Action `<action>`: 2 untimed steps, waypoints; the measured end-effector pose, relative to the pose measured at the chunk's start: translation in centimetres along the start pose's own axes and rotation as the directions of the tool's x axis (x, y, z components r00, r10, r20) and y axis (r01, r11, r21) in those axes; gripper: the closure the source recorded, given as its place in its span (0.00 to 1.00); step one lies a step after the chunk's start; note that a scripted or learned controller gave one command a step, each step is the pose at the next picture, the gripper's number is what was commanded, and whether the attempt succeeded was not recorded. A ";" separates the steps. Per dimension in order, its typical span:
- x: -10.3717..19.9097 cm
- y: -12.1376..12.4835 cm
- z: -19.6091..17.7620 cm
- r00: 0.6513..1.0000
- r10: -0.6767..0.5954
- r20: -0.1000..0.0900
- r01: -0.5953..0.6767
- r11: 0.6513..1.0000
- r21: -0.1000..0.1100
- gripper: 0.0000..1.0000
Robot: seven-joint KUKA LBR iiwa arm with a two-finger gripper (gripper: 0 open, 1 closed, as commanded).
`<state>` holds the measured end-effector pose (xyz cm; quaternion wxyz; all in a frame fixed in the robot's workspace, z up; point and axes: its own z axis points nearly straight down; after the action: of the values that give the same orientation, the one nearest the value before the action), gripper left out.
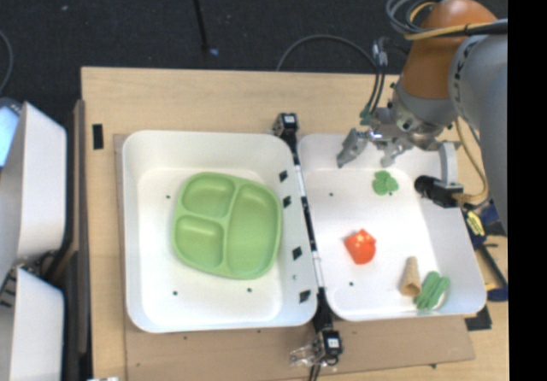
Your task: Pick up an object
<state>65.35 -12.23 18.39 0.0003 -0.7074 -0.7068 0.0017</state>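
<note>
Arm (pixel 444 55): we see it reach in from the upper right of the frame, grey with its orange band, bent down over the back of the right bin.
Gripper (pixel 369 151): we find it low over the right bin's upper edge, its two grey fingers spread apart with nothing between them.
Right bin (pixel 342 191): we count four loose things in it.
Small green piece (pixel 385 183): it lies just below and right of the gripper, apart from the fingers.
Red object (pixel 361 246): we place it near the middle of the right bin, well apart from the gripper.
Tan piece (pixel 411 276): lower right of the bin, touching the green pod-shaped object (pixel 432 290) beside it.
Left bin (pixel 145 200): it holds a green divided plate (pixel 227 224), lying flat at centre.
</note>
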 end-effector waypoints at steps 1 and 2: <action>0.8 0.0 5.9 1.000 -0.003 -0.001 0.003 1.000 0.001 0.00; 0.6 0.0 8.4 1.000 -0.001 0.000 0.001 1.000 -0.002 0.00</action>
<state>65.35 -11.62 9.98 -0.0004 -0.7070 -0.7072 0.0012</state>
